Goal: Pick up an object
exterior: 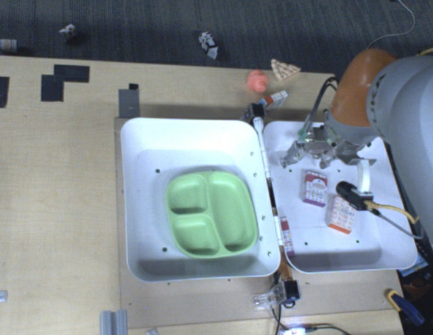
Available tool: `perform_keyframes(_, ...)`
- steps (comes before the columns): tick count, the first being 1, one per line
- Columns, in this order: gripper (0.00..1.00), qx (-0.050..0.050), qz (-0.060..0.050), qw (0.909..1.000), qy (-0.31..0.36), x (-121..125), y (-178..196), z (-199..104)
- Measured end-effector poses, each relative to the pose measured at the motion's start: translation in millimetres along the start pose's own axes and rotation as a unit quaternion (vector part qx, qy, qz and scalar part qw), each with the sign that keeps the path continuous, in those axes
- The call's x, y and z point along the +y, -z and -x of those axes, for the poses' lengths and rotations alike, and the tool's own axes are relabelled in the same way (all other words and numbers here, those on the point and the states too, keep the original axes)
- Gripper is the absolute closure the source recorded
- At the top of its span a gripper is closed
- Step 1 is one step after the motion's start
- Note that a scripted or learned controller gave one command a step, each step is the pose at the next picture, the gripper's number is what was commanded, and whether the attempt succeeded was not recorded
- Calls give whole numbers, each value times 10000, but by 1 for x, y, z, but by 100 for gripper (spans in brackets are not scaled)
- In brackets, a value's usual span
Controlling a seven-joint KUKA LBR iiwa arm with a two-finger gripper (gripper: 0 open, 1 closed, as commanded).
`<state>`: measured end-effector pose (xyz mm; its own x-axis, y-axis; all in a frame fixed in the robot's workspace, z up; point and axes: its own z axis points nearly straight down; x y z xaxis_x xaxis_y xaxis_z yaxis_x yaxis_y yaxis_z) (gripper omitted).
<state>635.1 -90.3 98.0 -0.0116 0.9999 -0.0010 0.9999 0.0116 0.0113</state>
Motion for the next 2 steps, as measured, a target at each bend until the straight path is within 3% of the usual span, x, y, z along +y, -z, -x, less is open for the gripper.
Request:
perform_keyframes(1,0,0,-21,10000,-46,-68,-10,-4)
perform_keyframes(2,100,0,-1,10000,-37,-67,0,-5)
